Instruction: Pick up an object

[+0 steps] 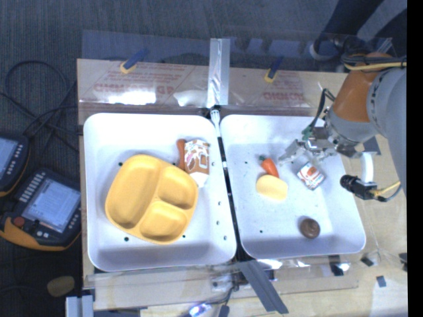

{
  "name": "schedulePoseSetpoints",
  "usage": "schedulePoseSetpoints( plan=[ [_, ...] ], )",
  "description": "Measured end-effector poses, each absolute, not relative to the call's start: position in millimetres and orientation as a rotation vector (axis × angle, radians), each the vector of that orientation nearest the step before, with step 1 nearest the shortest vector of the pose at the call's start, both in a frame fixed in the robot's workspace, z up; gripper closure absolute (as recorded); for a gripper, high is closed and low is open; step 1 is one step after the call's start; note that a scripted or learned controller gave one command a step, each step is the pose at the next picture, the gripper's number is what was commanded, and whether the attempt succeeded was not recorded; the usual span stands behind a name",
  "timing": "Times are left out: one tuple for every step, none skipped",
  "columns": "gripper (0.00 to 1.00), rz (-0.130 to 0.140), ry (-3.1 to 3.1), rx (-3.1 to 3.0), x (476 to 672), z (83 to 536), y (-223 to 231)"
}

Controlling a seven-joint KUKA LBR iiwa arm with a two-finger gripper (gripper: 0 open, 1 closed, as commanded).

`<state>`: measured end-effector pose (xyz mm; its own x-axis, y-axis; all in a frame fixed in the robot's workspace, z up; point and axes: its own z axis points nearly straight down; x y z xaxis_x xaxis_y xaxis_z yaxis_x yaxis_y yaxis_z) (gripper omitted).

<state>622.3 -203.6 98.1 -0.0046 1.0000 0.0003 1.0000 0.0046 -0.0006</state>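
Note:
In the right bin [344, 240], my gripper [305, 158] hangs over the upper middle with its fingers spread open. One fingertip [287, 154] points left toward a small orange carrot [269, 166]. A small red-and-white packet [310, 175] lies just below the fingers, not clamped between them. A pale yellow lemon-like piece [271, 187] rests under the carrot. Toward the bin's front sits a brown round object [309, 227].
The left bin [99, 243] holds a yellow divided plate [152, 197] and a brown-and-white snack packet [195, 156] against the dividing wall. A metal post [218, 71] stands behind the bins. The arm's grey body and orange band [353, 98] fill the upper right.

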Motion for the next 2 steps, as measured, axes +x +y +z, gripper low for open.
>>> schedulePoseSetpoints(
  plan=[
    [0.0,-0.012,-2.235,-2.221,576.6,90.5,-200.6],
    [1.0,-0.014,-2.237,-2.223,577.7,100.8,-201.3]
  ],
)
